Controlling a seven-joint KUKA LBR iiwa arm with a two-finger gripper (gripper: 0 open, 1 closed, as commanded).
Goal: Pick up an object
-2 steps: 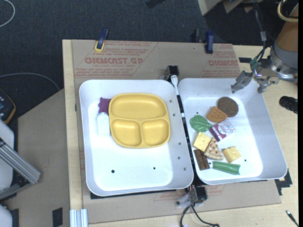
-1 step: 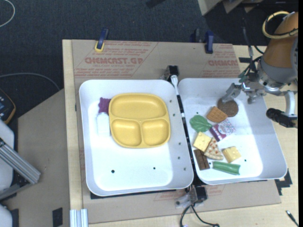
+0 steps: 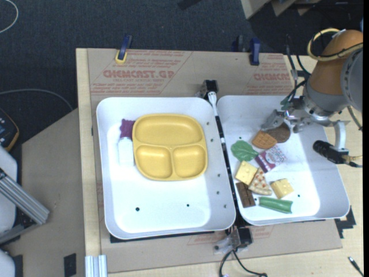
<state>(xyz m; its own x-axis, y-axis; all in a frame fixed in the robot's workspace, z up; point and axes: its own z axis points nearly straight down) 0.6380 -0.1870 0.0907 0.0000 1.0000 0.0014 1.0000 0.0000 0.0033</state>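
Nearest the camera in the right bin (image 3: 331, 203) lies a green pod-shaped toy (image 3: 275, 205), beside a brown chocolate-bar piece (image 3: 245, 194). Just behind them sit a yellow cheese block (image 3: 282, 187), a pizza-slice toy (image 3: 259, 183) and a pale cheese wedge (image 3: 246, 171). Farther back are a striped wrapper (image 3: 271, 157), a green leaf shape (image 3: 243, 150) and a round tan cookie (image 3: 264, 140), with a dark brown disc (image 3: 279, 134) touching its far edge. The small toys overlap, so their outlines are hard to separate. In the left bin (image 3: 109, 172) a yellow divided plate (image 3: 170, 145) covers most of a purple piece (image 3: 126, 128) and a white bottle (image 3: 125, 151). The gripper (image 3: 282, 119) hangs just over the dark disc; whether its fingers are spread or closed cannot be told, as metal parts blur together there.
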